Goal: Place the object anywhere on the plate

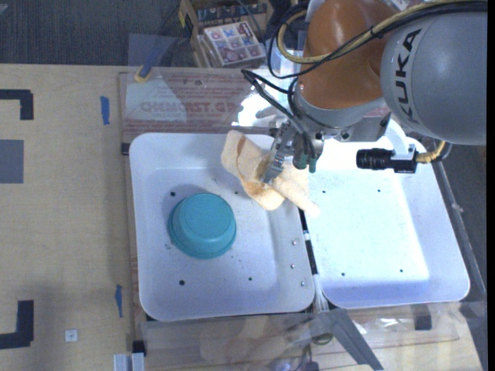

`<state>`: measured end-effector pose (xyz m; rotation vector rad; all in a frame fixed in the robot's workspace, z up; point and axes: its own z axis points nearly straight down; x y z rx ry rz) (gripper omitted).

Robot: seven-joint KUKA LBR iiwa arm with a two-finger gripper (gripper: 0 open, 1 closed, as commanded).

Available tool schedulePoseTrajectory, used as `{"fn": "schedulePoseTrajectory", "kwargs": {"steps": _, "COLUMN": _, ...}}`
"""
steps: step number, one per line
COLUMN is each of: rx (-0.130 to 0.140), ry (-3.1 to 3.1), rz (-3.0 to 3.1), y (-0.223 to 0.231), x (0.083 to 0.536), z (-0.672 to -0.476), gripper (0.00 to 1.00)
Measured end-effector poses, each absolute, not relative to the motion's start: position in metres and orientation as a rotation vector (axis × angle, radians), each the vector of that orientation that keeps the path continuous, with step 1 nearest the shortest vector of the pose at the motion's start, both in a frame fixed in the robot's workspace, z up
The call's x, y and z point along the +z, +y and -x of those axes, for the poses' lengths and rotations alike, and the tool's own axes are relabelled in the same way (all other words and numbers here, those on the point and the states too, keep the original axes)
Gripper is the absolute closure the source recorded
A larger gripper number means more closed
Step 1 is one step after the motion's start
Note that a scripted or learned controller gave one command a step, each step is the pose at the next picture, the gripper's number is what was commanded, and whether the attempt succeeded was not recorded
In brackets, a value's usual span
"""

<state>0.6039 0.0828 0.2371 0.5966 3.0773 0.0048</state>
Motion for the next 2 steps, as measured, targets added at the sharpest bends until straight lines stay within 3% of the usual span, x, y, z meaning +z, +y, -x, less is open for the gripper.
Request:
{"fn": "schedulePoseTrajectory", "kwargs": {"steps": 1, "rx": 0.006, "ry": 3.133, "rz": 0.001, "y": 0.1335, "x": 0.2317, "z": -0.6063, "gripper": 1.00}}
{"fn": "schedulePoseTrajectory", "kwargs": {"steps": 2, "rx": 0.006, "ry": 3.133, "rz": 0.000, "y": 0.1332, "x": 0.2323, "z": -0.6065, "gripper": 0.00}}
